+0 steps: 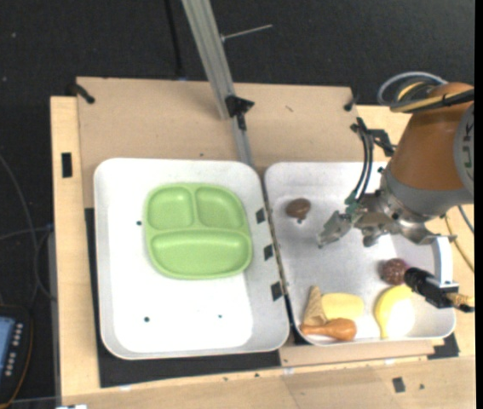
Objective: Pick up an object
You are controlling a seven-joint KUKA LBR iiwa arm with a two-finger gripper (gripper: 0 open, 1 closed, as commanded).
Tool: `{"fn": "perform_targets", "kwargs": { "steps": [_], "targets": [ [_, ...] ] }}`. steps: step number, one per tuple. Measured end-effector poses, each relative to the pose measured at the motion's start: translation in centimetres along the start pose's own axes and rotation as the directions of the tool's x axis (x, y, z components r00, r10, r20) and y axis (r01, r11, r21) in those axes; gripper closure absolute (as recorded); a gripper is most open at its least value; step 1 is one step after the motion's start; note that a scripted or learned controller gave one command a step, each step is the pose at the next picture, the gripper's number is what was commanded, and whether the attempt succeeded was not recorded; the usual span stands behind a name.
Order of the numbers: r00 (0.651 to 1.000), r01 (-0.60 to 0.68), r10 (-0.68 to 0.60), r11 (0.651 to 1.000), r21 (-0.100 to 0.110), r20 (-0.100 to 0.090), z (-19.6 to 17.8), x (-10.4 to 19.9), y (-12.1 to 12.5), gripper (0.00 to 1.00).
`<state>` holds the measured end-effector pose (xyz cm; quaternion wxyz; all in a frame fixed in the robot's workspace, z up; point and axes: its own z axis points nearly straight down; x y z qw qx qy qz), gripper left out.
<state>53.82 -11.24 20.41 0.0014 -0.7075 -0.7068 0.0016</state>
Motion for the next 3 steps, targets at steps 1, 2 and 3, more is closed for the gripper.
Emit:
{"fn": "perform_targets", "kwargs": {
  "steps": [1, 2, 3],
  "targets": [
    [1.000, 0.000, 0.000, 1.000, 0.000, 0.000, 6.2, 0.2, 0.5, 0.00],
    [1.000, 0.000, 0.000, 1.000, -0.002, 0.001, 10.6, 0.1, 0.5, 0.00],
    [1.000, -0.004, 0.004, 1.000, -0.008, 0.000, 9.2, 0.0, 0.6, 1.00]
  ]
}}
